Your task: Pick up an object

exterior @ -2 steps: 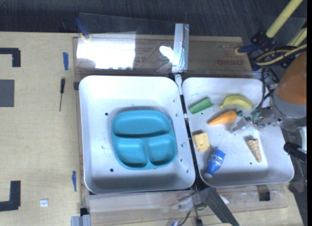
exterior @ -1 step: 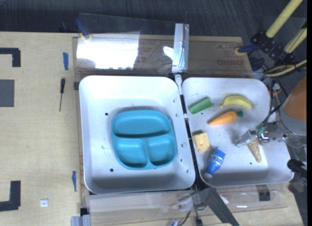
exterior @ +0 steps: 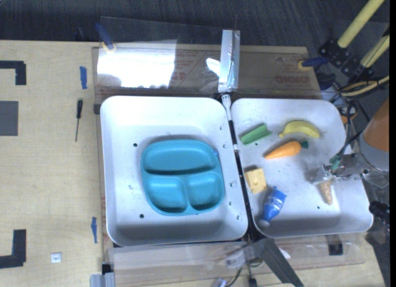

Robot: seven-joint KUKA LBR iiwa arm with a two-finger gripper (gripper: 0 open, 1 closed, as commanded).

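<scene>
The tan cone-shaped piece lies in the right bin just under the gripper, whose fingers' state I cannot tell, so a good pick likely needs a centred, straight descent.

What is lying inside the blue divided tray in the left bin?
The blue tray sits in the left bin, and its three compartments show bare blue surface with no items in them. The part of the bin floor under it is covered.

Wooden bench, left bin, right bin
</scene>
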